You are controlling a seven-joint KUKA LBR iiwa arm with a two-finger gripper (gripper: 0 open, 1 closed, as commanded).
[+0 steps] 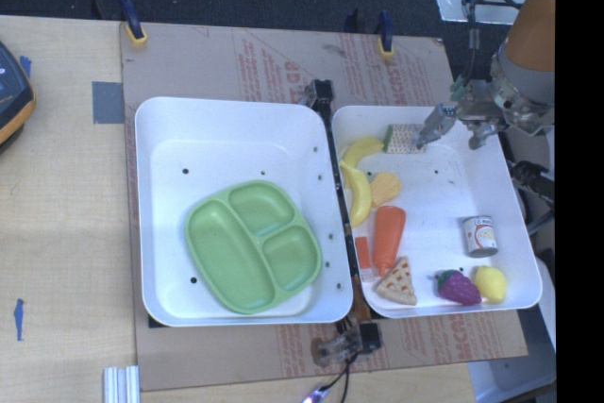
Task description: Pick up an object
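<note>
The right bin (525, 231) holds a yellow banana (357, 179), a pale yellow piece (384, 189), an orange carrot (388, 238), a pizza slice (396, 283), purple grapes (458, 288), a lemon (490, 283), a small can (480, 236) and a speckled block (401, 139). My gripper (460, 129) hovers over the bin's far right corner, just right of the speckled block. Its two fingers stand apart, open, with nothing between them.
The left bin (160, 137) holds a green divided plate (252, 245). A small orange stick (362, 252) lies beside the carrot by the wall between the bins. Clamps (133, 22) pin the cardboard at the back edge.
</note>
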